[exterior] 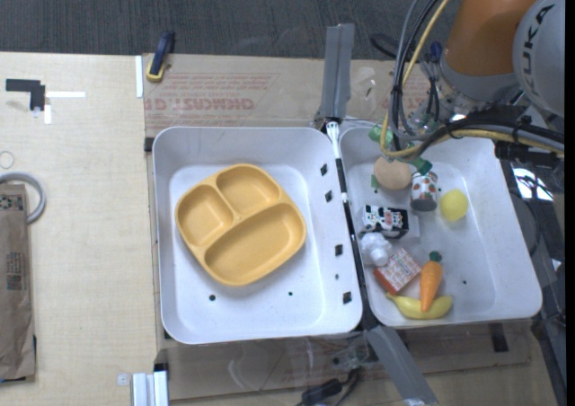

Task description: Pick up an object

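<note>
Divided plate (240, 224) in left bin (171, 242); toys (409, 247) in right bin (503, 251).

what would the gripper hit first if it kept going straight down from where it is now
Probably the tan rounded object at the top of the right bin: the gripper hangs just above it. Height is hard to judge from this slanted view, so the small figurine beside it is possible too.

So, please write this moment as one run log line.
arm: above right bin rear | held: nothing seen | left bin: yellow plate | right bin: toys

A yellow divided plate (240, 224) lies in the left bin (171, 242); toys fill the right bin (503, 242).
</note>
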Tool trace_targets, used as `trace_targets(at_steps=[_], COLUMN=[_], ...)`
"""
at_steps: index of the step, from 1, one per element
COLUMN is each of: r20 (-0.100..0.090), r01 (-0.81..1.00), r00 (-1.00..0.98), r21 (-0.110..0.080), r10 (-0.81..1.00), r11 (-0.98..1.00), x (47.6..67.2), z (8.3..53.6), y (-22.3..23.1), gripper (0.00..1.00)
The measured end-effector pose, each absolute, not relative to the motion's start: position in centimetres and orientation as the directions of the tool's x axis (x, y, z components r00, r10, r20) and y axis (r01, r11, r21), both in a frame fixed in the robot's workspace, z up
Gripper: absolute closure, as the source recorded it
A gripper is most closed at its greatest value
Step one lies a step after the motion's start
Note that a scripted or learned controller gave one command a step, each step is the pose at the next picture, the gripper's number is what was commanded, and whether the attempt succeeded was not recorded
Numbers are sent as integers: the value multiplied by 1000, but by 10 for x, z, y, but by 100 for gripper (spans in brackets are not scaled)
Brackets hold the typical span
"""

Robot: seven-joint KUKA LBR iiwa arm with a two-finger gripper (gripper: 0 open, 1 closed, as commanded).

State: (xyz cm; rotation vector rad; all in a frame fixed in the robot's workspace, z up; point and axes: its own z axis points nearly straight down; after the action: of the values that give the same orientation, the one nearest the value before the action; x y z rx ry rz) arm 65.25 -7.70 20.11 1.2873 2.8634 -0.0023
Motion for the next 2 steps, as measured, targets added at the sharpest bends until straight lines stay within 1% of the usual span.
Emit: trace_targets(at_steps=[1, 2], r20=[-3, -3], r01=[788, 760], r00=[-616, -649], r21=[0, 1], r10=[788, 760], r11=[616, 649], x=[626, 644], z=[220, 229], y=[-130, -90], gripper=[100, 100])
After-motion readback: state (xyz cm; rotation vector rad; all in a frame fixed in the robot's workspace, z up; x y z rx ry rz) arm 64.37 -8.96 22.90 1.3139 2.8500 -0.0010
